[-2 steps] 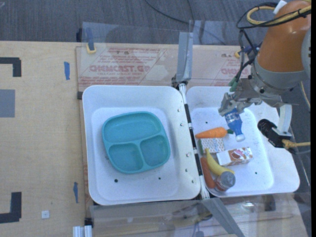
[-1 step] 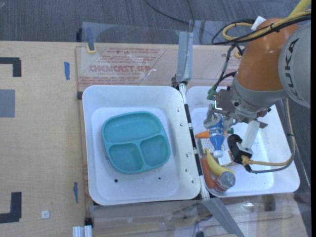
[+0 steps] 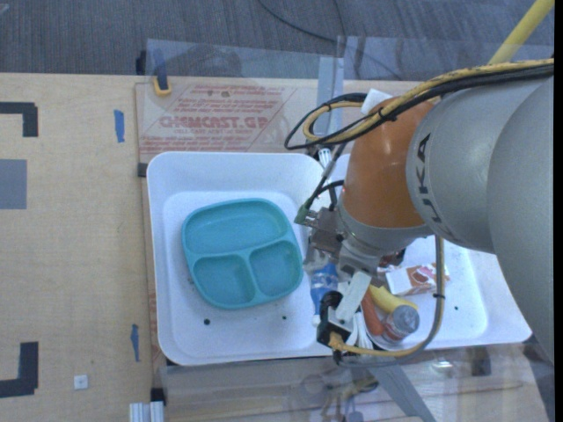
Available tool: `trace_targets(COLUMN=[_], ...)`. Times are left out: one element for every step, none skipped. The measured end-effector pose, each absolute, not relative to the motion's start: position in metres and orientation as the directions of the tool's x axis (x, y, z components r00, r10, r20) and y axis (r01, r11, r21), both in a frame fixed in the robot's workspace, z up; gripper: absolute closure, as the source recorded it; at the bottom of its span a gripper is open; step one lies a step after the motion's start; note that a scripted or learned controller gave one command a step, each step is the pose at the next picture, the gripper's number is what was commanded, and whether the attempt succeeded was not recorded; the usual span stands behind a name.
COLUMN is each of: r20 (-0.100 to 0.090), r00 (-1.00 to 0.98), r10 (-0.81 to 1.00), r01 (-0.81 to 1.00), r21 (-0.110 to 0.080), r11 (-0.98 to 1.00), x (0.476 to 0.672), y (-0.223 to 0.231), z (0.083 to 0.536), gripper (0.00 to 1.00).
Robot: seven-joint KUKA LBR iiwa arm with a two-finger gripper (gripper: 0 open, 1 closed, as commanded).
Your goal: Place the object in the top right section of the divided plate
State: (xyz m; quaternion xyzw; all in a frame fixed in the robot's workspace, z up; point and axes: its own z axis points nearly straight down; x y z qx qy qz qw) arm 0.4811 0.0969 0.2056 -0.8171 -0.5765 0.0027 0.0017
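A teal divided plate (image 3: pixel 239 251) lies in the left white bin (image 3: pixel 176 183). It has one large section toward the back and two smaller ones toward the front, and all three show bare teal. My gripper (image 3: pixel 331 271) points down just right of the plate, over the wall between the two bins, and the orange-banded wrist hides most of it. A blue object (image 3: pixel 324 281) lies right below it; whether the gripper touches or holds it cannot be seen.
The right bin (image 3: pixel 493 315) holds a clutter of items: a yellow and orange piece (image 3: pixel 384 304), a grey-capped thing (image 3: pixel 404 320) and a white and red packet (image 3: pixel 415 277). The arm covers much of that bin.
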Motion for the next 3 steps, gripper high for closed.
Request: trace_targets(r20=[-0.001, -0.002, -0.004], r00=[0.300, 0.300, 0.574], r10=[0.954, 0.954, 0.819], r01=[0.954, 0.954, 0.819], r21=[-0.002, -0.002, -0.005], r11=[-0.300, -0.300, -0.574], x=[0.518, 0.518, 0.512], y=[0.147, 0.147, 0.185], z=[0.241, 0.241, 0.126], gripper=[1.00, 0.00, 0.00])
